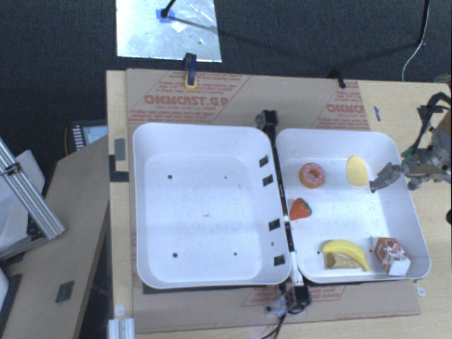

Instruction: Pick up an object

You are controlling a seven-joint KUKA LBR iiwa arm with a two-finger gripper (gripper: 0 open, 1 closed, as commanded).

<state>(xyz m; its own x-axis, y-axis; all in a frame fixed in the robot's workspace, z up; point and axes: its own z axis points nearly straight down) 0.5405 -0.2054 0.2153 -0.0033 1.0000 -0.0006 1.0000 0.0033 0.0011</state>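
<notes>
The gripper [383, 177] is reaching in from the right edge, hanging over the right side of the right bin [404, 221]. Its dark fingertip end is pointing left toward the lemon. Whether it is wide or narrow cannot be told from this slant; nothing is showing between the tips.

The yellow lemon [357, 169] is lying just left of the gripper tip, near the back of the right bin, close to the tip but seemingly apart from it. The glazed doughnut [311, 175], pinkish orange with a hole in the middle, is sitting left of the lemon. Nearer the front from the doughnut, the strawberry [301, 209], red with a green end, is resting close to the bin's left wall.

Along the front of the right bin, the banana [347, 251] is lying curved, its front side touching or overlapping a brown slice of bread [340, 262]. In the front right corner a small red and white box [390, 255] is sitting just beside the banana's right end.

The left bin [143, 210] is sitting beside the right one, the two joined along a dark clipped seam. Both are resting on a brown board [212, 96] printed with red lettering, with a yellow clamp [191, 73] at its back edge.
</notes>
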